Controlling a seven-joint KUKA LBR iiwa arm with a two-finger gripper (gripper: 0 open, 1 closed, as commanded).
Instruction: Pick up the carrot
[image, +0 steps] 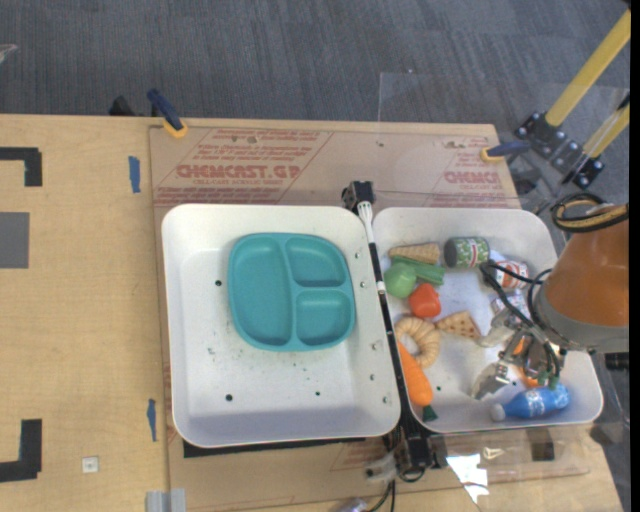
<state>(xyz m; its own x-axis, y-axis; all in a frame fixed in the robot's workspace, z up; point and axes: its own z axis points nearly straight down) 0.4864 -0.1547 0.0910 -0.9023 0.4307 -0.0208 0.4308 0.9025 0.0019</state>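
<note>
The carrot (415, 377) is orange with a green tip and lies along the left wall of the right bin (575, 400), near its front corner. My gripper (507, 365) hangs low over the right half of that bin, well to the right of the carrot and just above a blue bottle (531, 403). It looks open, and I see nothing held between its fingers. The orange wrist band (598, 283) hides part of the bin's right side.
Behind the carrot lie a tan ring (420, 338), a red tomato (425, 300), a green pepper (402, 278), a cone (415, 253), a green can (466, 250) and a cracker wedge (458, 325). The left bin (190, 330) holds a teal divided plate (292, 290).
</note>
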